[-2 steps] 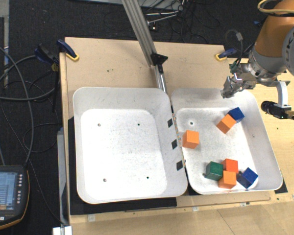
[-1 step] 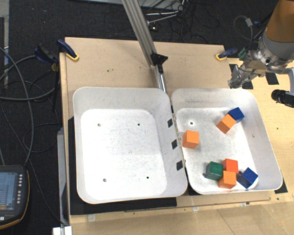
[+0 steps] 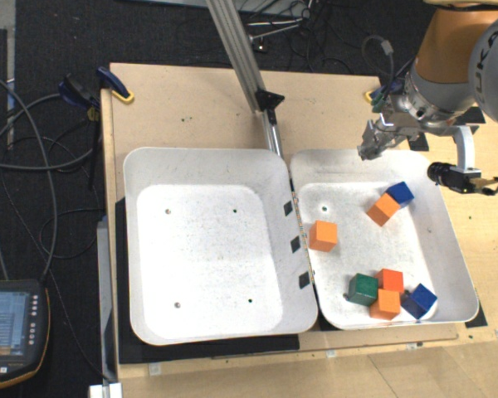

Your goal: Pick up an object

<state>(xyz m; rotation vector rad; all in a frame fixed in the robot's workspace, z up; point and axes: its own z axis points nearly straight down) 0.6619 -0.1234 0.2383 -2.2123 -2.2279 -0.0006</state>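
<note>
While the arm's upper body is cut off at the right edge, the gripper (image 3: 373, 144) is seen above the far rim of the right bin (image 3: 448, 247), and whether it is spread or closed cannot be told at this size; nothing is seen held in it. Cube-shaped blocks are scattered in that bin: an orange block (image 3: 323, 235) near the divider, a blue (image 3: 400, 193) and orange (image 3: 383, 211) pair touching, and a green (image 3: 363, 289), two orange (image 3: 388, 292), blue (image 3: 418, 300) cluster at the near edge. The left bin (image 3: 149, 222) is smooth speckled white plastic with rounded corners
</note>
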